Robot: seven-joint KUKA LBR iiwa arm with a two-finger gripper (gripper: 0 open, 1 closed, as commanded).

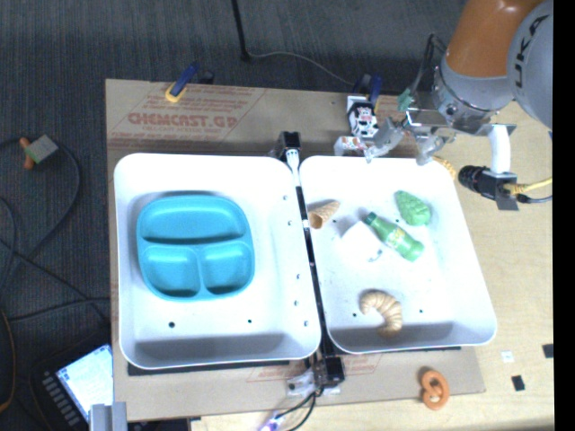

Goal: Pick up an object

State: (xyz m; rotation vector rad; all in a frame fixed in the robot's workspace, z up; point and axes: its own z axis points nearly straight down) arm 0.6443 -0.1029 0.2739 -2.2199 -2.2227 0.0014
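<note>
A blue tray (193,245) is sitting left of the green bottle (394,234), a croissant (384,309) is lying below it, and my gripper (395,144) is hovering above it, jaws seemingly spread, gripping nothing.

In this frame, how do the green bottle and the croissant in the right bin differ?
The green bottle is green with a white label band; the croissant is tan. The bottle is straight and lies diagonally mid-bin, while the croissant is curved and sits near the front wall. The bottle touches a white block; the croissant lies alone. Both lie in the right bin.
</note>
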